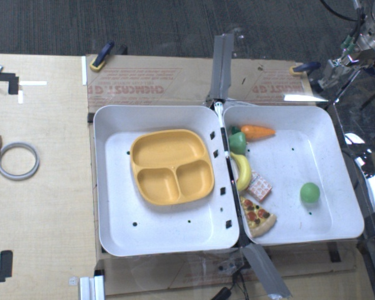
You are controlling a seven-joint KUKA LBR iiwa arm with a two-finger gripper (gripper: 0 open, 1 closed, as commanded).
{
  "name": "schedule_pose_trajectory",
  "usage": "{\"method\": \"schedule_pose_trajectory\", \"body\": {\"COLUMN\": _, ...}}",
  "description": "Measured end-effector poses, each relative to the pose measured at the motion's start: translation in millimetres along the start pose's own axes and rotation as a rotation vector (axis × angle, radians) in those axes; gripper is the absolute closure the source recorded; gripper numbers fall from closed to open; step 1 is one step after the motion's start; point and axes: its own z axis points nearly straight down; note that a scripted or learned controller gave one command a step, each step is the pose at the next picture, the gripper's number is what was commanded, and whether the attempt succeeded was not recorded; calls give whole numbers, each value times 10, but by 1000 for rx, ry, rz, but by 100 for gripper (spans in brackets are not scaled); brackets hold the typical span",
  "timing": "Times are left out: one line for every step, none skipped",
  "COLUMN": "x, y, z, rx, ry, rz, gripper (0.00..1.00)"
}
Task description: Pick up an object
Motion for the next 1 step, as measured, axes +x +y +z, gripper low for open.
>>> {"method": "schedule_pose_trajectory", "body": {"x": -208, "y": -58, "z": -1034, "rx": 3, "ry": 0, "rz": 461, "gripper": 100}}
